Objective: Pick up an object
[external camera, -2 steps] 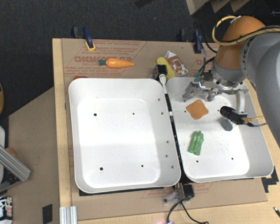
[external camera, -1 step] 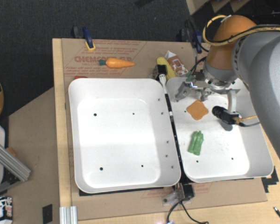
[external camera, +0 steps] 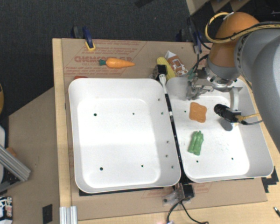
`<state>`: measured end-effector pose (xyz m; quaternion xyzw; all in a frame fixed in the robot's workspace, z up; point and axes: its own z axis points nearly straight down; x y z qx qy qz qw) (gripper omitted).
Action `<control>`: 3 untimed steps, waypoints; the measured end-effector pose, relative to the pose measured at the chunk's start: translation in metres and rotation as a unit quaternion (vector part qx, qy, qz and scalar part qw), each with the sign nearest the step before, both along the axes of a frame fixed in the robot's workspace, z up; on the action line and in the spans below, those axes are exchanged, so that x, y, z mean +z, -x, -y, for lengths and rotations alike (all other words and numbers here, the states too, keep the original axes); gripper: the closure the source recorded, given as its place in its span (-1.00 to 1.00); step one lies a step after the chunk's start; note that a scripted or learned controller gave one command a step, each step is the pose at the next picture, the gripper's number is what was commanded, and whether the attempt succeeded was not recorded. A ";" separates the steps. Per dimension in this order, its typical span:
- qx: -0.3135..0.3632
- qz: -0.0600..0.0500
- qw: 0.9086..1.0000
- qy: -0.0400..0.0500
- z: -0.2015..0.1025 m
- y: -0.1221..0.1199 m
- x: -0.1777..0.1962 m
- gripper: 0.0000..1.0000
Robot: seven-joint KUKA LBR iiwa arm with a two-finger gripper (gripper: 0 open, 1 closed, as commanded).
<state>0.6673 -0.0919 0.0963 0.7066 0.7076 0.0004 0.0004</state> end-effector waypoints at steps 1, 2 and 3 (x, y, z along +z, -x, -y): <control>0.000 -0.002 1.000 0.000 -0.001 0.001 -0.012 1.00; 0.003 0.006 1.000 -0.001 -0.063 -0.003 0.097 1.00; 0.003 0.004 1.000 -0.001 -0.134 -0.001 0.154 1.00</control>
